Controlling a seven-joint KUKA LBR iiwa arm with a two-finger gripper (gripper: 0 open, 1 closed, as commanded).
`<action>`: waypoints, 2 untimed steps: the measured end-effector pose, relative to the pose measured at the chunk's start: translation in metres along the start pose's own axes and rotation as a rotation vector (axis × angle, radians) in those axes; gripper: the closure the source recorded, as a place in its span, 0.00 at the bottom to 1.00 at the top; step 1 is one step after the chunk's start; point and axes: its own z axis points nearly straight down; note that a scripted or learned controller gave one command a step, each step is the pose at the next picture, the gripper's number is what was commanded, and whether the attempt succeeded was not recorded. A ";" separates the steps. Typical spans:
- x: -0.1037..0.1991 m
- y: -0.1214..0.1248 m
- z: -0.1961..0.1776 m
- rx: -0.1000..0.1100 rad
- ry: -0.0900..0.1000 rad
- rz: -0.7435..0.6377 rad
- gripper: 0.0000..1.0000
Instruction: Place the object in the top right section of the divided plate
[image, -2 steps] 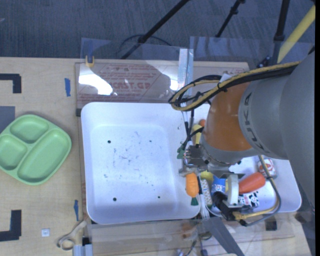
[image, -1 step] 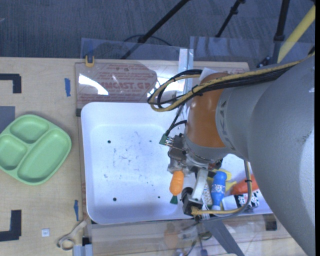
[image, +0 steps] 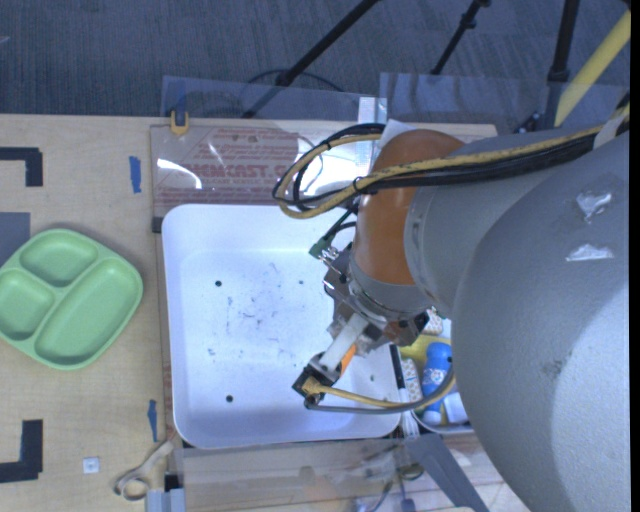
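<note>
Overhanging the white bin (image: 215, 320), the arm (image: 520, 300) half-hides perhaps a bottle (image: 437, 378).

You saw the pale green three-section plastic plate (image: 95, 300) lying flat on the wooden counter (image: 90, 180), far left.

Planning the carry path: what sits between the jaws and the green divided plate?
In the camera view: scuffed white bin floor, its left wall, then bare wooden bench before the green divided plate.

One green divided plate (image: 68, 298) on the table (image: 90, 410), and that's three sections in it. One white bin (image: 200, 330) in plain sight, one arm (image: 520, 300), two blue tape strips (image: 134, 173), one blue-and-yellow thing (image: 436, 362).
</note>
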 end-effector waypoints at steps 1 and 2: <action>-0.014 0.031 0.002 0.002 -0.001 -0.230 1.00; 0.018 -0.018 0.092 0.001 0.000 -0.512 1.00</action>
